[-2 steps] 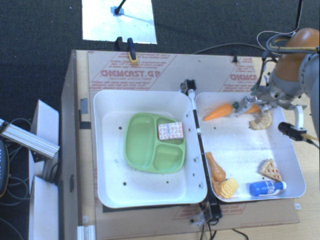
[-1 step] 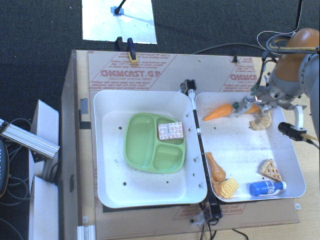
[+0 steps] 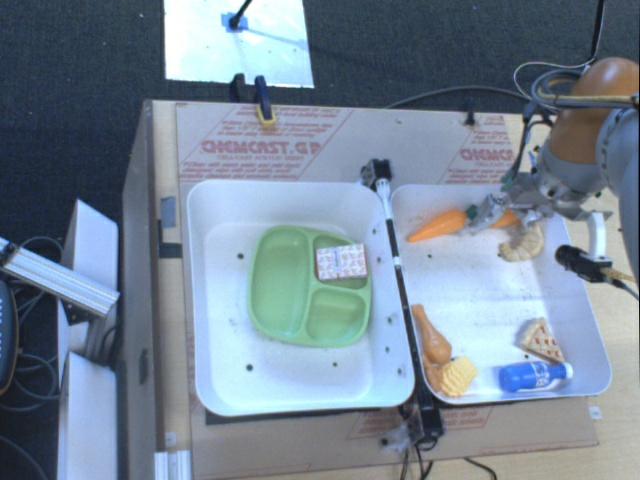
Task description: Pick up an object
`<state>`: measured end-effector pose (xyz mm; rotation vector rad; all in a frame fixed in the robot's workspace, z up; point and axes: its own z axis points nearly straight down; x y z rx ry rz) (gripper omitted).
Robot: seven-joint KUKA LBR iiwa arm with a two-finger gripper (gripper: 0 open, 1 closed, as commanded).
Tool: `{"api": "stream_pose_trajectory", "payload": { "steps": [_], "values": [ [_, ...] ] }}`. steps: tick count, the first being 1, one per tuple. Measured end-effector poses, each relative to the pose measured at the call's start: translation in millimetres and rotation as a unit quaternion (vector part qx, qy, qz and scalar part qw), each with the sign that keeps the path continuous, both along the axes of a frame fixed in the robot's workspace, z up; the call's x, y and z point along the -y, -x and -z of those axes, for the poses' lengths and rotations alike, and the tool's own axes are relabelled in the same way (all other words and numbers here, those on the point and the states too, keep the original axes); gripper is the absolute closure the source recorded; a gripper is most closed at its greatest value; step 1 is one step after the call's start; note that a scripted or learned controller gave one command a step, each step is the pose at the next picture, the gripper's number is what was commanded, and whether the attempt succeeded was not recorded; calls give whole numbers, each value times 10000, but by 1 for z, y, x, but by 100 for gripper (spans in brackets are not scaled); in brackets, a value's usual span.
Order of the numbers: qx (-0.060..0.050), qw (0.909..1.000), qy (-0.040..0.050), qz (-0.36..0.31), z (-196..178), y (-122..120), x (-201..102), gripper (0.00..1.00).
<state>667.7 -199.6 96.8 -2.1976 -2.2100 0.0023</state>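
The right bin (image 3: 480, 288) holds an orange carrot (image 3: 437, 225) at its far left and a beige curled pastry (image 3: 522, 243) at the far right. Near the front lie a brown drumstick (image 3: 433, 336), a yellow ridged chip (image 3: 458, 375), a waffle wedge (image 3: 543, 340) and a blue bottle (image 3: 533, 374) on its side. My gripper (image 3: 497, 211) hangs low over the bin's far edge, just right of the carrot's thick end and above-left of the pastry.
In the left bin (image 3: 225, 268) sits a green divided tray (image 3: 300, 293) with a patterned square block (image 3: 341, 261) on its far right compartment. A black divider rail (image 3: 396, 268) runs between the bins. A black cable fitting (image 3: 580, 261) lies over the right rim.
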Motion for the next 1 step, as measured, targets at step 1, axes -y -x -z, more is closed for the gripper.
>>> {"api": "stream_pose_trajectory", "payload": {
  "steps": [1],
  "values": [
    [44,10000,29,4,-9,0,2,0]
  ]
}}
